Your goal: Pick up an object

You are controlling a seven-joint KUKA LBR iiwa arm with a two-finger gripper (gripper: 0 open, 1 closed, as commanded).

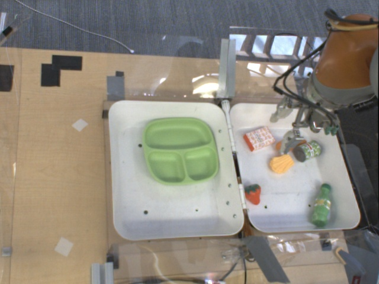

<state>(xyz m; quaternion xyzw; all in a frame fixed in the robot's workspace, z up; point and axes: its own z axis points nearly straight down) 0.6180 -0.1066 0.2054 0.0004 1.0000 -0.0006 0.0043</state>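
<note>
The right bin (349, 176) holds a red-and-white box (259, 139), a yellow corn cob (282, 164), a small dark can with a green end (307, 151), a red strawberry (253, 194) and a green bottle (321, 205). My gripper (294, 141) hangs low over the bin's upper middle. It is right beside the can and just above the corn cob. The grey and orange arm (349, 58) above it hides the bin's far right corner. Nothing is clearly held.
A green divided plate (180, 149) lies in the left bin (127, 206). A metal divider (232, 158) runs between the bins. A clear wall and posts (227, 70) stand along the far edge. Wooden bench (53, 158) extends left.
</note>
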